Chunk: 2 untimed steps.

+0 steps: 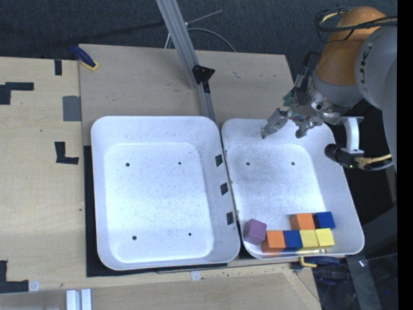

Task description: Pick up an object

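Several small blocks lie along the near edge of the right bin [335, 192]: a purple block [255, 230], an orange block [275, 239], a blue block [292, 239], two yellow blocks [316, 238], a second orange block [301, 221] and a second blue block [324, 219]. My gripper [284, 128] hovers over the far rim of the right bin, well away from the blocks. Its two fingers are spread apart with nothing between them.
The left bin [103, 173] sits beside the right one. A grey metal pole [181, 37] slants down to the gap between the bins at the far side. The arm's grey and orange body [352, 50] fills the upper right.
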Available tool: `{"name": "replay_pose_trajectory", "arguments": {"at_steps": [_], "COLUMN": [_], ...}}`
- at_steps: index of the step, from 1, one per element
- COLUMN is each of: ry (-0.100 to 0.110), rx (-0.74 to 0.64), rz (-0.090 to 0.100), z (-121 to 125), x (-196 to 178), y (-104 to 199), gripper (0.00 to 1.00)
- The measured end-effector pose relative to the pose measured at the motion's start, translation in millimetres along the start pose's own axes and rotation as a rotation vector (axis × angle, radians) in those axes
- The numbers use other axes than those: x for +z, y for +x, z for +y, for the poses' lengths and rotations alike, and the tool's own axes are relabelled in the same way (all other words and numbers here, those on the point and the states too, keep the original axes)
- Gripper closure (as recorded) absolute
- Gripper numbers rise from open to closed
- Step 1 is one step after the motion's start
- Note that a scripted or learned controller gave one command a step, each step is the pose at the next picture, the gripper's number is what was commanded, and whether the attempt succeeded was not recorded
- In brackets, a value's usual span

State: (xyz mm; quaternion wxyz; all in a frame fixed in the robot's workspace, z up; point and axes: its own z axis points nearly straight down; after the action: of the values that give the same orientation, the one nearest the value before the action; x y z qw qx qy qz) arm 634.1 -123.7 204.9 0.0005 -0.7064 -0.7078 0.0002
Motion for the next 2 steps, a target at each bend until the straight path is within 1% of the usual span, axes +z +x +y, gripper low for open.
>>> {"name": "replay_pose_trajectory", "arguments": {"at_steps": [1, 2], "ry": [0.002, 0.009], "rx": [-0.001, 0.001], "rz": [-0.002, -0.003], "z": [29.6, 45.9], "x": [48.5, 93.3], "y": [13.7, 33.4], "gripper": [0.00, 0.00]}}
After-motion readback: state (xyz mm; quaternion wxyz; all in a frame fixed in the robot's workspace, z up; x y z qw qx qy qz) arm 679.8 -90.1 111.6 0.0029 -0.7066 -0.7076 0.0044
